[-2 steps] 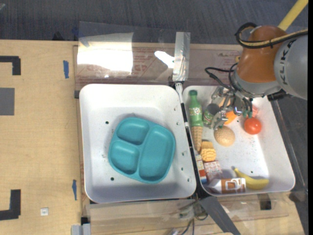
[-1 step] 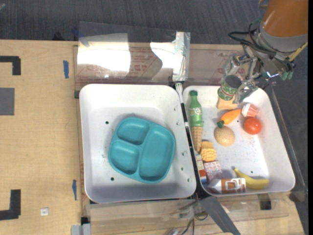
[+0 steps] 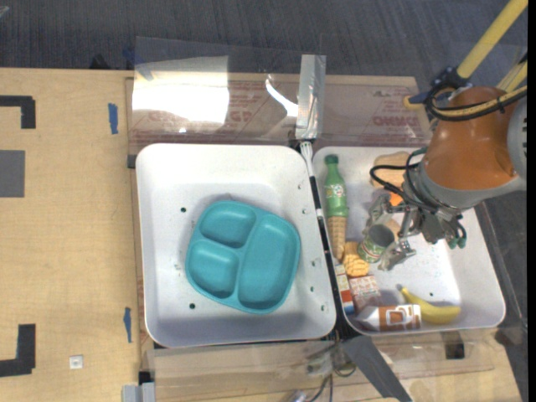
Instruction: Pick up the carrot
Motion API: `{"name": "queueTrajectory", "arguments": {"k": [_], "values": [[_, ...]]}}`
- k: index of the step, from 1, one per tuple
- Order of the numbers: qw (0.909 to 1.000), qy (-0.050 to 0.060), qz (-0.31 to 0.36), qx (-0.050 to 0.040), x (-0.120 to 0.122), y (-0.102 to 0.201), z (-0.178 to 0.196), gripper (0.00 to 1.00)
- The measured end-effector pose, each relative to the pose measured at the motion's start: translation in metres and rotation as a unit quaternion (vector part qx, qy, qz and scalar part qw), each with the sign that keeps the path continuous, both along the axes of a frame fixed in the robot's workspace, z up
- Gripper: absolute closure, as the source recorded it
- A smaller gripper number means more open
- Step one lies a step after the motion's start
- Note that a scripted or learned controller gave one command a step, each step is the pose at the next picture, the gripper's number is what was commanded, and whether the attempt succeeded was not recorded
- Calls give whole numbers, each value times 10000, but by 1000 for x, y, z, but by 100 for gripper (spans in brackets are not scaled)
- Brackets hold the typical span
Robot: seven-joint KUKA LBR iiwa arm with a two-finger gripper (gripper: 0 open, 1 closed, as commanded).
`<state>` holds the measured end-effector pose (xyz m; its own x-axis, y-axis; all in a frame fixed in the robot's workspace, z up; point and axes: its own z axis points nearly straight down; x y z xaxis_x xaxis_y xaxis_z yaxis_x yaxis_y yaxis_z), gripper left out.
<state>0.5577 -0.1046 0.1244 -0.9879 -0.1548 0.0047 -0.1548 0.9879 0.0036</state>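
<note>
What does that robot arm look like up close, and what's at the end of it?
The arm is bulky and rounded, with a broad orange band above a grey wrist. Black cables loop around the wrist. At its tip sits a small metal hand of bare silvery parts. A yellow pole slants behind it.

The right bin (image 3: 479, 268) is crowded: a green bottle (image 3: 334, 186), cone (image 3: 336, 232) and small packets (image 3: 360, 287) line its left wall, a banana (image 3: 431, 307) lies near. The left bin (image 3: 159, 224) has bare rim around a teal tray (image 3: 243, 256).
</note>
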Motion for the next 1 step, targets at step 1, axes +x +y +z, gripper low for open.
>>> {"name": "queueTrajectory", "arguments": {"k": [1], "values": [[9953,-103,-958,-16,58,-49,-31,100]]}}
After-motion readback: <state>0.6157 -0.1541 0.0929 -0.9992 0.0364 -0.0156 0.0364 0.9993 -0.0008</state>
